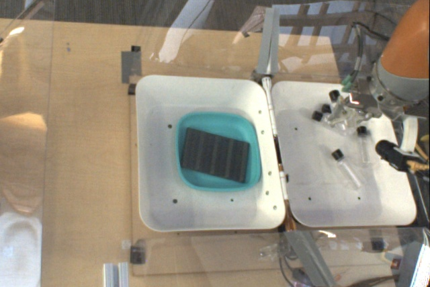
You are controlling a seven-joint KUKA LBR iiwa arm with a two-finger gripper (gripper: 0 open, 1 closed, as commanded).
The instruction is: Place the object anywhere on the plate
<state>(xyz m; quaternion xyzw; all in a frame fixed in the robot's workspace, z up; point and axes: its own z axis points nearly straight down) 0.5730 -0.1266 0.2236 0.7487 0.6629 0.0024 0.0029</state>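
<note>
1. In left bin: teal plate, roughly centred.
2. On plate: dark ridged block, lying flat, turned slightly askew to the bin walls, wholly inside the rim.
3. In right bin: small clear vial with black cap, lying alone near the middle; more black-capped bits clustered toward the far side.
4. Above right bin's far right corner: arm, orange band uppermost.
5. Below it: gripper, low beside the cluster, well apart from block and plate. Apart or together: cannot tell.
</note>
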